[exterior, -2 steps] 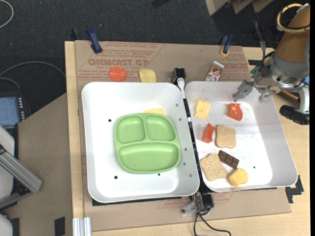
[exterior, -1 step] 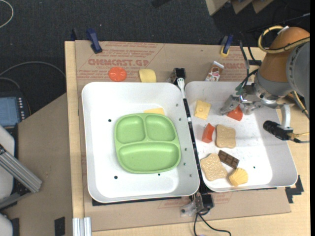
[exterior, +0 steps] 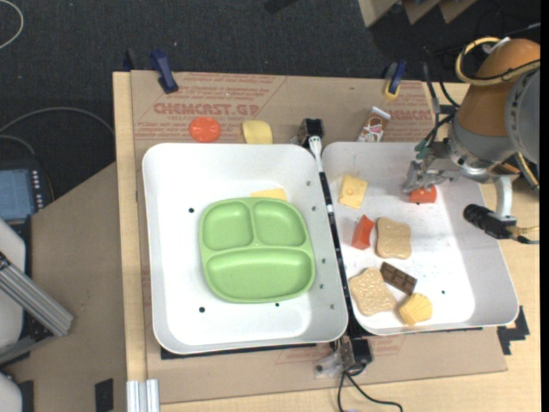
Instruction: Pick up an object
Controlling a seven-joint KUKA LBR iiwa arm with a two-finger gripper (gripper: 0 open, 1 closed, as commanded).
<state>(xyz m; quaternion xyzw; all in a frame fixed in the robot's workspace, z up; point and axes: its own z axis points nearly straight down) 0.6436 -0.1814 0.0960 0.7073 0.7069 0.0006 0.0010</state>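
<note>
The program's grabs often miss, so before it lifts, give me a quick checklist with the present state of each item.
1. Gripper over the right bin: ok.
2. Gripper right above the red piece: ok.
3. Red piece seen between the fingers: cannot tell.
4. Cheese wedge apart from the gripper: ok.
5. Toast slice and other red piece clear of the gripper: ok.
6. Green tray lying in the left bin, away from the arm: ok.

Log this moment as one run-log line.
gripper over right bin | down at red piece | grasp unconfirmed | green tray in left bin
</note>
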